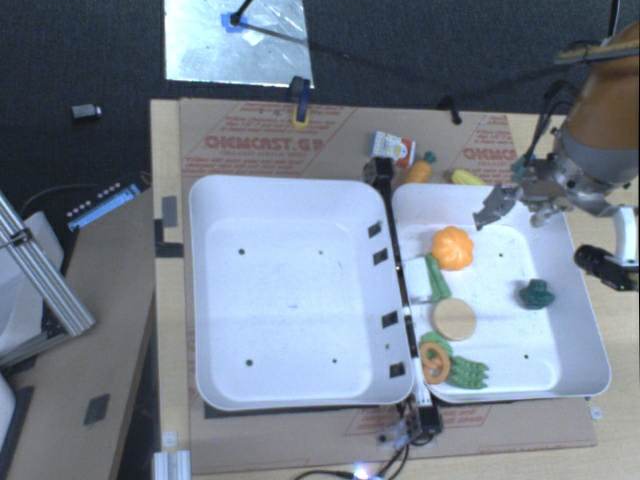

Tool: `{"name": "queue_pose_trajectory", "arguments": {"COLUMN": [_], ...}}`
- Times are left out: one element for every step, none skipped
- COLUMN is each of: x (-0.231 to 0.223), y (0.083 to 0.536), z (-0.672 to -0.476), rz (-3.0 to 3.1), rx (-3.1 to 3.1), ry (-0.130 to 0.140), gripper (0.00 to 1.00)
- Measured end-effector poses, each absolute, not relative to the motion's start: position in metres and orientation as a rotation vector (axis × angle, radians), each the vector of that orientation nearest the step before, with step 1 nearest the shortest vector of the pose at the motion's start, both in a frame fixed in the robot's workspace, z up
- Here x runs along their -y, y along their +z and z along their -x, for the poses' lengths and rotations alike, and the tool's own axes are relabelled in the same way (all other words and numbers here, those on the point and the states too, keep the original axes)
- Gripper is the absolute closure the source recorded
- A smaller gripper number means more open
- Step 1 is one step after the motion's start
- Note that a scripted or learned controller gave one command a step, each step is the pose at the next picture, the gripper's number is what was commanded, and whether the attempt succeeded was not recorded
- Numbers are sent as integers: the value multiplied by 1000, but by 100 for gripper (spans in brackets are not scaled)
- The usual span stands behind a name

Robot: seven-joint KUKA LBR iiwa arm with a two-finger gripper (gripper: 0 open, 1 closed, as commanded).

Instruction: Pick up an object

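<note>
- The gripper (497, 208) hung open and empty over the right bin (570, 298), just beside the orange ball (453, 248).
- A tan disc (454, 319) lay below that ball.

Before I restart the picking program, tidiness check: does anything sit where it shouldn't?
Yes. A carrot, a yellow piece and a small carton lie on the bench behind the right bin, outside it. The other items are inside that bin.

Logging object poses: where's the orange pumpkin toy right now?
The orange pumpkin toy sits in the right bin, upper left part, just above the tan disc and beside the green stick.
</note>
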State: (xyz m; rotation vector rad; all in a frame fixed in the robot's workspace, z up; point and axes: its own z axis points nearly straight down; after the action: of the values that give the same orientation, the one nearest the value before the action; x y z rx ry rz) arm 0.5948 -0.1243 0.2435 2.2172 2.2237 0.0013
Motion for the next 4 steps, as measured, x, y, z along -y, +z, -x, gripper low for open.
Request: {"name": "queue_pose_trajectory", "arguments": {"x": [87,88,88,89], "y": [118,135,134,84], "z": [-603,-604,-604,-632], "rz": [-2214,-2216,-2216,-2212], "rx": [-2225,-2223,-2223,-2225], "ry": [-4,3,3,3], "gripper": [0,100,0,0]}}
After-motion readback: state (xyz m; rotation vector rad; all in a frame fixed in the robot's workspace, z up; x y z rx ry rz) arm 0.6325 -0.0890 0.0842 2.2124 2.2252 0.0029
